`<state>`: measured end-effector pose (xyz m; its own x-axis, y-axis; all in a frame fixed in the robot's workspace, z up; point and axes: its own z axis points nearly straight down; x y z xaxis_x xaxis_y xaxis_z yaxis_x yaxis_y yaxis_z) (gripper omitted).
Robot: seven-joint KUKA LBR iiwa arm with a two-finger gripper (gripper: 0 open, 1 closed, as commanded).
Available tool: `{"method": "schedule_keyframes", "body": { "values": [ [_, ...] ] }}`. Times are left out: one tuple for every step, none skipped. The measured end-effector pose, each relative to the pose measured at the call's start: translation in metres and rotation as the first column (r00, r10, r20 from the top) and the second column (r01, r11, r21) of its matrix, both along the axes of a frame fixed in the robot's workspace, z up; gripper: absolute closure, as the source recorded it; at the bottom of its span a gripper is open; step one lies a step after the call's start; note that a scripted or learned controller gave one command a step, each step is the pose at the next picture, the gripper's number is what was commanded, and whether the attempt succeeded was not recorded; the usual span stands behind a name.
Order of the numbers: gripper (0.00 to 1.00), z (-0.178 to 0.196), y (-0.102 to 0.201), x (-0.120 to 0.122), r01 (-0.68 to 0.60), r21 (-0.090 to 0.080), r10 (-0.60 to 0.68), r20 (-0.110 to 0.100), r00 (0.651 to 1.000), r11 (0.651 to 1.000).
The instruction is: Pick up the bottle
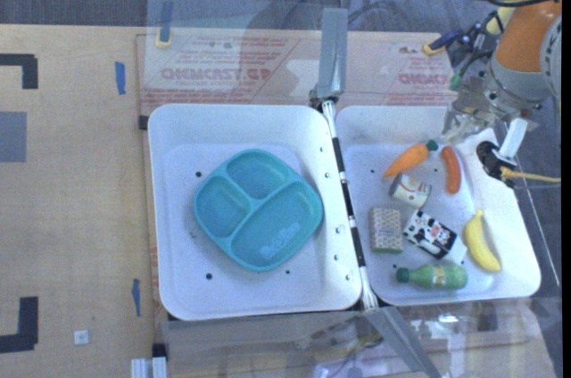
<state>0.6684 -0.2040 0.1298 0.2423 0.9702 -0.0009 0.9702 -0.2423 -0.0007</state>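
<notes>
The bottle [434, 276] is green with a yellowish label and lies on its side near the front edge of the right bin [526, 265], cap pointing left. My gripper [483, 138] hangs over the back right part of that bin, under the orange-banded wrist [526, 37]. Its fingers [457, 127] are spread open with nothing between them. The gripper is far from the bottle, above the carrot [409, 159] and the red sausage [451, 170].
The right bin also holds a banana [483, 243], a black-and-white carton [431, 234], a small white cup [411, 188] and a tan sponge [386, 228]. A teal divided plate [259, 209] lies in the left bin [169, 189]. Cables trail by the arm.
</notes>
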Motion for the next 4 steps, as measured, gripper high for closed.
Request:
{"method": "schedule_keyframes", "body": {
  "values": [
    [1.0,0.133,0.009,-0.001,-0.141,0.0,0.141,0.0,0.99,0.99],
    [1.0,0.304,0.004,-0.001,-0.096,-0.001,0.096,0.0,0.995,0.995],
    [1.0,0.312,0.007,0.002,-0.102,-0.003,0.102,-0.001,0.995,0.995],
    [1.0,0.32,0.009,0.004,-0.107,-0.005,0.107,-0.002,0.994,0.994]
  ]
}}
